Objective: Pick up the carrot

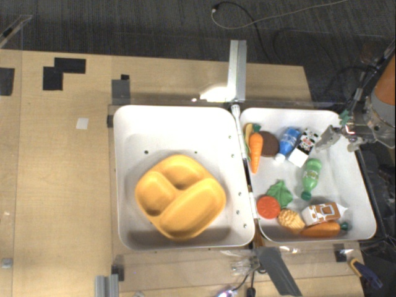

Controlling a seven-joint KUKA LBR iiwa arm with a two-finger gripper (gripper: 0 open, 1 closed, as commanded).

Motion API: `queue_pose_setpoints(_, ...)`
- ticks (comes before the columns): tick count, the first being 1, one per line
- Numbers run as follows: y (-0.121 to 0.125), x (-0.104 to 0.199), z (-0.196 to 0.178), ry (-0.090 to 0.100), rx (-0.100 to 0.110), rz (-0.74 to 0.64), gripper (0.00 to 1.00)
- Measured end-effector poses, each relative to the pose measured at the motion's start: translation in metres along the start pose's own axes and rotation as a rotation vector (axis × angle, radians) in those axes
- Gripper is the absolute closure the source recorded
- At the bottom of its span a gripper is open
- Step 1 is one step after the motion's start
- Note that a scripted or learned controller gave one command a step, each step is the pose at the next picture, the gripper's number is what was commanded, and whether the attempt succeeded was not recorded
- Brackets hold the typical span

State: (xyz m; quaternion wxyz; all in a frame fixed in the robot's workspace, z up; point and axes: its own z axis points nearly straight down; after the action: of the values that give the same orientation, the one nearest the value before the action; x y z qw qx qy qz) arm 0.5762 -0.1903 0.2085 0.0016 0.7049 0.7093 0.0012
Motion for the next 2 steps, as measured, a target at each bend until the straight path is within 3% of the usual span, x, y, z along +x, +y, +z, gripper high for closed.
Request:
queue_pose_setpoints(1, 0.015, 0.04, 0.007, 0.0, -0.002, -0.1, 0.0)
queue_pose_setpoints(2, 0.033, 0.154, -0.157, 0.001, -0.003, 0.249, 0.0)
